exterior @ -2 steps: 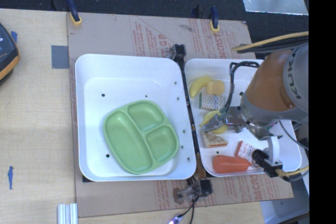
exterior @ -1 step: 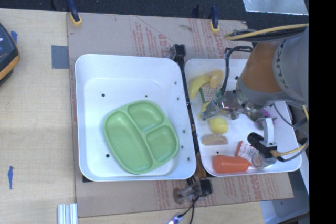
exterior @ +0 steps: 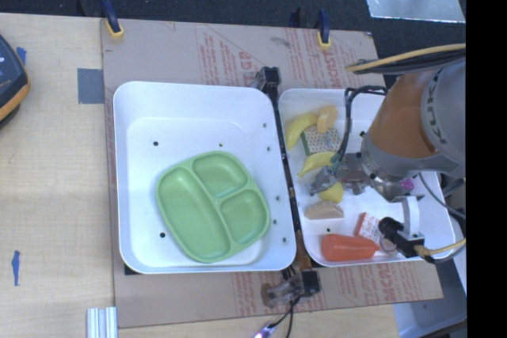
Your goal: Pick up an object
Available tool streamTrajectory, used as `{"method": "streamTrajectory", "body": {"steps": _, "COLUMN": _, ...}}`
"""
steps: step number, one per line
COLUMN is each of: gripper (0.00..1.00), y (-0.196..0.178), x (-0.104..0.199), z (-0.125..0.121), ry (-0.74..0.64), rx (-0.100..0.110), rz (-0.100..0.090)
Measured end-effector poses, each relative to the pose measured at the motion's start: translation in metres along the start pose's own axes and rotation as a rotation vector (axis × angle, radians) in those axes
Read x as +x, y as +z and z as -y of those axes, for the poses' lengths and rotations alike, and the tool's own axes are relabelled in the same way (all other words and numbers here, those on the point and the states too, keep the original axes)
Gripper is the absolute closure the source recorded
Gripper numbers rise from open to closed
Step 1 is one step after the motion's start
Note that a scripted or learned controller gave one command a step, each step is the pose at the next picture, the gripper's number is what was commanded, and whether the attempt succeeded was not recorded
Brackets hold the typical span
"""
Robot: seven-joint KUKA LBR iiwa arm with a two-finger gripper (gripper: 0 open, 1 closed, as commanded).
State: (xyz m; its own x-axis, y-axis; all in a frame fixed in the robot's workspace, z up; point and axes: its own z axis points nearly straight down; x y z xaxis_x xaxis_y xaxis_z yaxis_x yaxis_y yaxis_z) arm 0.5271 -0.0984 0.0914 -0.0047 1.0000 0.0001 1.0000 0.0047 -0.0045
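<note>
- An orange carrot (exterior: 347,248) lies at the near edge of the right bin (exterior: 444,237).
- A green plate (exterior: 212,206) with three sections sits in the left bin (exterior: 135,123).
- The tool (exterior: 337,174) is low among yellow toys in the right bin, by a small yellow piece (exterior: 332,191); how far open it is, I cannot tell.
- Beyond lie a banana (exterior: 299,127) and a speckled block (exterior: 321,141).
- Both bins rest on the surface (exterior: 47,170).

Green divided plate (exterior: 212,206) in white bin (exterior: 131,170); yellow banana (exterior: 299,128); orange carrot (exterior: 347,248).
</note>
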Motion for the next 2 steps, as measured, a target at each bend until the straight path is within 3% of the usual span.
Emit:
{"method": "streamTrajectory", "body": {"steps": 1, "gripper": 1.00, "y": -0.010, "x": -0.001, "z": 0.000, "ry": -0.001, "rx": 0.003, "rz": 0.000}}
{"method": "streamTrajectory", "body": {"steps": 2, "gripper": 1.00, "y": -0.128, "x": 0.048, "z": 0.005, "ry": 0.000, "rx": -0.002, "rz": -0.001}}
